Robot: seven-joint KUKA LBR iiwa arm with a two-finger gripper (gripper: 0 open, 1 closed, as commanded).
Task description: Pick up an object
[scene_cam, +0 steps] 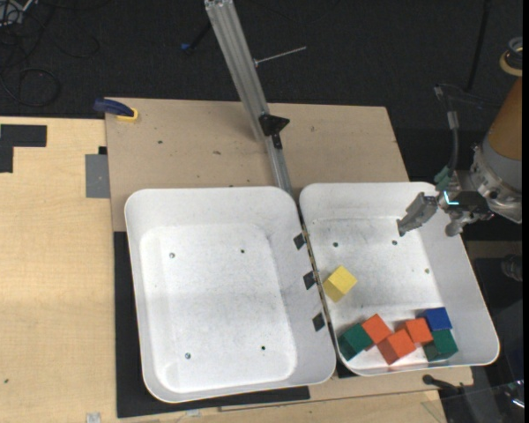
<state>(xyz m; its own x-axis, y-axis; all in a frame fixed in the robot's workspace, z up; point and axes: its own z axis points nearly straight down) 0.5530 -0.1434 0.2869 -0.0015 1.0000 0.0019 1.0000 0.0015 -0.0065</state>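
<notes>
No legible writing anywhere; the gripper (434,214) hangs spread and empty over the right bin (397,203), well apart from the yellow cube (340,282)

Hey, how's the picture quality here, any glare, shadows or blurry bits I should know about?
Camera view: the left bin is brightly lit and nearly washed out at its rim, with a soft shadow across its lower floor; the yellow block and the cluster of blocks in the right bin look sharp; the gripper is a bit soft against the dark background, which is underexposed.
</notes>
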